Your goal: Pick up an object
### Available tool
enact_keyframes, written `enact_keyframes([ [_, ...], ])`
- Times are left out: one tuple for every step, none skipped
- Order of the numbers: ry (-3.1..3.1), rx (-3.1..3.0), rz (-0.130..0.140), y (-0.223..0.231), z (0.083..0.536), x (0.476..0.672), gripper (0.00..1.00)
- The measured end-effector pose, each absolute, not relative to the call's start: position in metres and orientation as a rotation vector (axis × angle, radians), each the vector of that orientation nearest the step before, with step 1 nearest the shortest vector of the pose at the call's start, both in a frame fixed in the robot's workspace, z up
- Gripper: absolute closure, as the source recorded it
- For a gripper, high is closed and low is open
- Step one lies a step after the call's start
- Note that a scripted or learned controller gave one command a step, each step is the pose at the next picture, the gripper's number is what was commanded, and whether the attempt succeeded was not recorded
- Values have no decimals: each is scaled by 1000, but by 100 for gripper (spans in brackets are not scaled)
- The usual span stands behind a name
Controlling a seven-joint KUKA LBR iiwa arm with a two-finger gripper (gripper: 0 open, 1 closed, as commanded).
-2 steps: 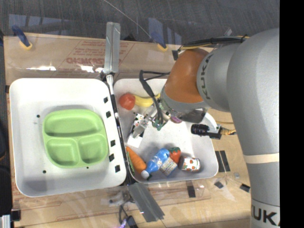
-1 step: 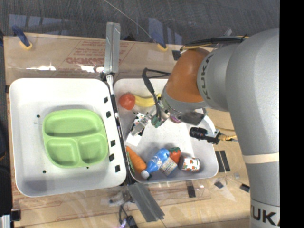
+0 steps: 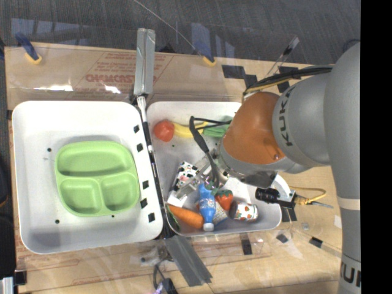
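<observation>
Looming over the right bin (image 3: 160,164), the arm (image 3: 294,127) is hiding its gripper; grip state unknowable, toys (image 3: 205,204) crowding beneath.

Arm (image 3: 288,127) bent low; gripper (image 3: 211,175) seemingly lowered

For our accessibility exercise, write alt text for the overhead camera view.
A grey and orange robot arm reaches into the right white bin, among a toy carrot, a blue bottle and a red tomato. The left bin holds a green divided tray.
</observation>
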State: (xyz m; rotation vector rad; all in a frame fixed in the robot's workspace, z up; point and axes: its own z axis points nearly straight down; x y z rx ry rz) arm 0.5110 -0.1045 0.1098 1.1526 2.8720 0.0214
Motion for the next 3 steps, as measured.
enact_keyframes([
  [2918, 1061, 8, -99, 109, 522, 0],
  [2846, 1240, 9, -98, 109, 526, 0],
  [2846, 1284, 13, -98, 107, 555, 0],
])
